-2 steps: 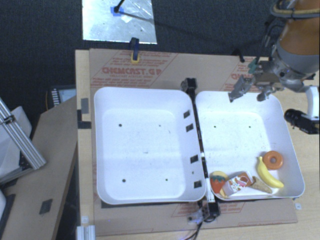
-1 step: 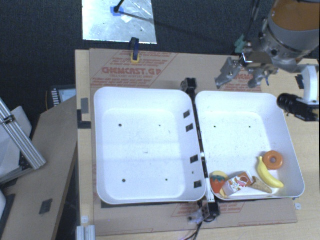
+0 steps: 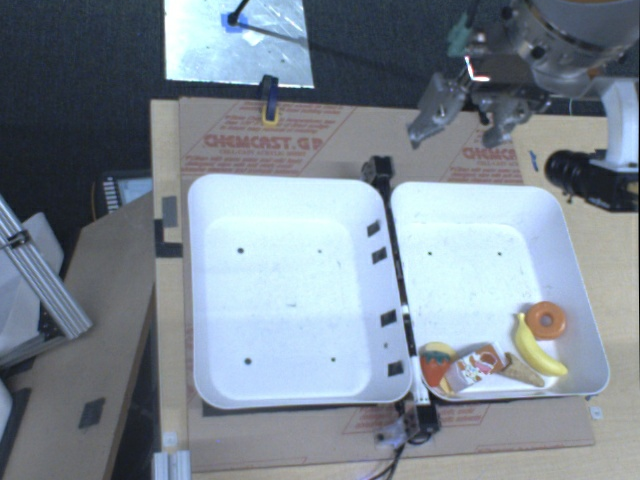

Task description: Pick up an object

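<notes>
My gripper [image 3: 466, 120] hangs above the table's far edge, just past the far rim of the right bin [image 3: 480, 200], fingers spread wide with nothing between them. One finger [image 3: 432, 111] tilts out to the left, the other sits by the wrist on the right. The orange band of my arm shows at the top right corner. All the objects sit bunched in the right bin's near right corner, well apart from the gripper: a yellow banana [image 3: 536, 348] lying along the right wall, an orange ring-shaped donut [image 3: 546, 319] touching the banana's far end, a red-and-white packet [image 3: 474, 369] lying flat beside the banana, a brownish wedge [image 3: 520, 373] between packet and banana, too small to tell what it is, and an orange-red rounded item [image 3: 436, 362] at the near wall next to the divider. The left bin [image 3: 275, 193] sits beside the right one, the two touching along a black clipped seam. Both bins rest on a brown printed board [image 3: 290, 133] on the table. A shiny metal sheet [image 3: 238, 28] lies beyond the table's far left corner.
</notes>
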`<state>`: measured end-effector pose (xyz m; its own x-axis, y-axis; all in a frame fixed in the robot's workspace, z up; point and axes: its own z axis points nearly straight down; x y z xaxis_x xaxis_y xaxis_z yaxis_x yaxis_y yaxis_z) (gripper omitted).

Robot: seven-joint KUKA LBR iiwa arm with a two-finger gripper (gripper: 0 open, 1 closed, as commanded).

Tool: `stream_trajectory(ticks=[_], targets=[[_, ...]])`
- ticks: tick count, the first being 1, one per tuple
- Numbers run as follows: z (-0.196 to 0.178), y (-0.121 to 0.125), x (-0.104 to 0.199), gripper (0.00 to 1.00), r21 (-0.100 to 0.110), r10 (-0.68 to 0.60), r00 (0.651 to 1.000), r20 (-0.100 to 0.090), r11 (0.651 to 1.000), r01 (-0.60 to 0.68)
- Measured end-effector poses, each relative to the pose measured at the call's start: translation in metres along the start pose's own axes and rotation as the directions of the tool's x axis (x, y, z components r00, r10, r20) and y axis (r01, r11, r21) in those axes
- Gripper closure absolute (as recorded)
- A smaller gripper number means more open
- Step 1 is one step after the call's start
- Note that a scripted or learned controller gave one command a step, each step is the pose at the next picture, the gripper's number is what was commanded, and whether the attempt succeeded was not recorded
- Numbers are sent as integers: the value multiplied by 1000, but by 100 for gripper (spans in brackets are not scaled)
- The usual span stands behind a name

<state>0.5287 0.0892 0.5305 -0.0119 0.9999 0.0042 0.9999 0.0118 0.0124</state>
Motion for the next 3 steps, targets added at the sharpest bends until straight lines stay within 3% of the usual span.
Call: stream_trajectory(ticks=[1, 2, 3], targets=[[-5, -36, 64, 0, 10, 0, 1000, 1, 1000, 0], [-4, -35, 151, 0, 10, -1, 1000, 1, 1000, 1], [-3, 31, 127, 0, 8, 14, 1000, 4, 1000, -14]])
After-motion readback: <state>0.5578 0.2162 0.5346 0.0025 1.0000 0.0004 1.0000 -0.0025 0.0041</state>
